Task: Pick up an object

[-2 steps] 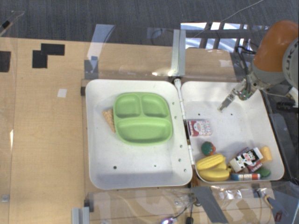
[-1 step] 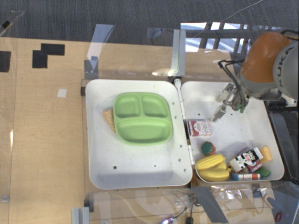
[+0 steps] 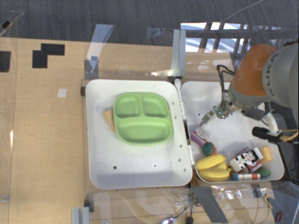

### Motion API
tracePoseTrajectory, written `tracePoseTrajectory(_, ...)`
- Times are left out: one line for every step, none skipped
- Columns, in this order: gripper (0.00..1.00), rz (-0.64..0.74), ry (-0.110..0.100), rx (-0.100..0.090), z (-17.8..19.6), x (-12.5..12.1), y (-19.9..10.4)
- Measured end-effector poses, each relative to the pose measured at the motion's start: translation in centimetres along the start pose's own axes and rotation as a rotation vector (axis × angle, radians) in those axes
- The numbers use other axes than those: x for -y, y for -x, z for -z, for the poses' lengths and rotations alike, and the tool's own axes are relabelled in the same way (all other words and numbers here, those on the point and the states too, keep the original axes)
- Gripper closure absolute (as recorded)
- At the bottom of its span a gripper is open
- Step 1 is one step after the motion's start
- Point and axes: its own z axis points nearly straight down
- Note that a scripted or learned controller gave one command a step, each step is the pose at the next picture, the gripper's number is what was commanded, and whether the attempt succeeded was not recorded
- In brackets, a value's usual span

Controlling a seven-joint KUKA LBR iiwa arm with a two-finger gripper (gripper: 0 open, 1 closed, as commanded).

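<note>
Rightward, the white right bin (image 3: 205, 97) is holding yellow plastic bananas (image 3: 212, 167); the left bin (image 3: 100, 139) is carrying a green divided plate (image 3: 141, 118). The gripper (image 3: 205, 119) is hovering, its state unclear.

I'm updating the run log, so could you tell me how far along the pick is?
Done: the arm has reached into the right bin. In hand: nothing visible; the claw hovers over bare bin floor above the small pink item. Left: the whole grasp and lift. The yellow banana toy and green tray sit untouched.
</note>
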Motion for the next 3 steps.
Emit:
tracePoseTrajectory(0.00, 0.058, -0.001, -0.001, -0.1, -2.2, 1.0)
tracePoseTrajectory(0.00, 0.062, -0.006, -0.007, 0.3, 4.6, -5.0)
tracePoseTrajectory(0.00, -0.429, 0.001, -0.007, 0.1, 6.9, -4.5)
